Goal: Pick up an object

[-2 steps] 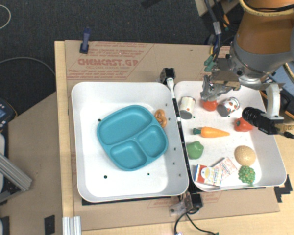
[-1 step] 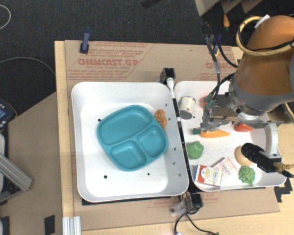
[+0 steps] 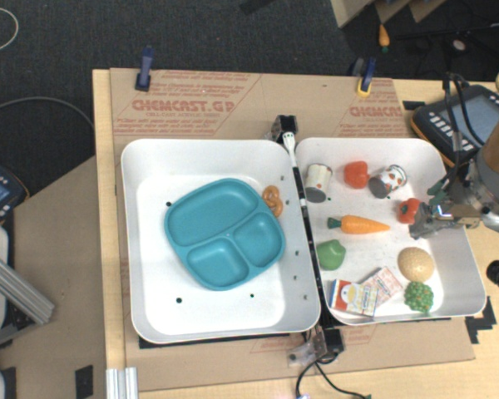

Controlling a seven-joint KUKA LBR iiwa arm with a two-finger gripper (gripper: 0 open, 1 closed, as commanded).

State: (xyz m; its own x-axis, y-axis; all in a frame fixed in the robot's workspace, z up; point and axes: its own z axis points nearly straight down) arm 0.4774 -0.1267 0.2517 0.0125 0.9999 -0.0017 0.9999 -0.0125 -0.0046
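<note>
Brown cardboard covers the table (image 3: 208, 98), and two white bins sit on it side by side. In the right bin (image 3: 466, 285), nearest the front, some little food boxes (image 3: 362, 293) lie at 7 o'clock. A green broccoli (image 3: 418, 296) sits at 5 o'clock. Just behind the broccoli is a tan round thing (image 3: 416, 263). A green pepper (image 3: 331, 254) rests by the bin's left wall.

In the middle of that bin lies an orange carrot (image 3: 362, 224), with its tip pointing to 9 o'clock. My arm (image 3: 486, 181) comes in from 3 o'clock, and my jaws hang low over the bin's right side. A small red thing (image 3: 408, 211) is right by them, on the 9 o'clock side. I cannot tell if my jaws are clenched or released.

Farther back I see a pale cup (image 3: 318, 179) on its side, a red tomato (image 3: 356, 174) and a small round white toy (image 3: 389, 180).

The left bin (image 3: 145, 289) holds a blue plate (image 3: 224, 233) with three parts. A small brown pretzel (image 3: 272, 198) touches its rim at 2 o'clock.
</note>
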